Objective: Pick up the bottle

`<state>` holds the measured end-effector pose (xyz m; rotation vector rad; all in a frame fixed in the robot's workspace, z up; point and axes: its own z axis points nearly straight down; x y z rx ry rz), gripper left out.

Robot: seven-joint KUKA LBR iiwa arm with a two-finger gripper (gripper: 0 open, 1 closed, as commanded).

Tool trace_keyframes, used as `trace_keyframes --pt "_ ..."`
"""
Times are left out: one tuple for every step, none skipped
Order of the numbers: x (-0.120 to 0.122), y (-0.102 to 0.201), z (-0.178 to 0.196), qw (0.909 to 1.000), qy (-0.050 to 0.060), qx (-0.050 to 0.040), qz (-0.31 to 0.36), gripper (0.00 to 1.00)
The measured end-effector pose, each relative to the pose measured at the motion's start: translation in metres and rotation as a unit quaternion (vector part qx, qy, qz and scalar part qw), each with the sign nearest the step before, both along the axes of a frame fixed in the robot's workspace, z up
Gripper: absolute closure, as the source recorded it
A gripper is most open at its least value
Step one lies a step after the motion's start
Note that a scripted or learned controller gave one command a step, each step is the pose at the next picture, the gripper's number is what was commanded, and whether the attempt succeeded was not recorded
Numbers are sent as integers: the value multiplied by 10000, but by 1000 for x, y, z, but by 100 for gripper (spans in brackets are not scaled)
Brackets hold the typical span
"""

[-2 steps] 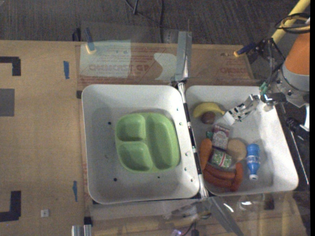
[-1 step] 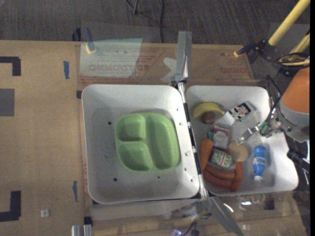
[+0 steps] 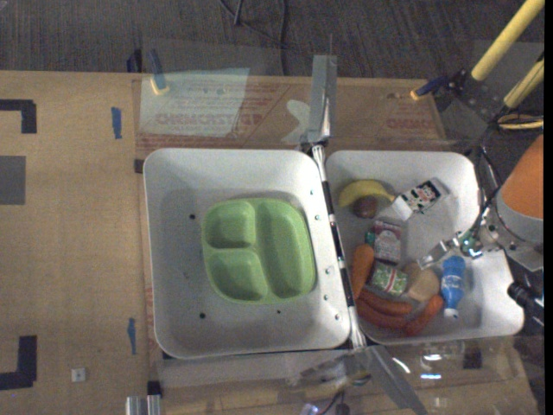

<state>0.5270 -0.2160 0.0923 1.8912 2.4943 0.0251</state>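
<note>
The arm [image 3: 529, 188] comes in from the right edge, at about mid-height of the scene, and shows mostly as a rounded orange band with grey housing just below it. From there the wrist slants leftward and slightly toward the near side. At its tip the claw [image 3: 449, 251] appears as slim, shiny metal parts angled left. Whether its fingers stand apart or together cannot be made out at this size.

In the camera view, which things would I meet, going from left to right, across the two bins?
Green tray → carrot → banana → milk carton → blue bottle → gripper.
</note>
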Motion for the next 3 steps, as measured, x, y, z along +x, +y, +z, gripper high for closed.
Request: trace_keyframes --pt "-34 3 -1 9981 4 29 -622 0" --pt "-36 -3 7 9978 9 -1 -659 100" --pt "-46 38 112 9939 101 -20 -1100 100"
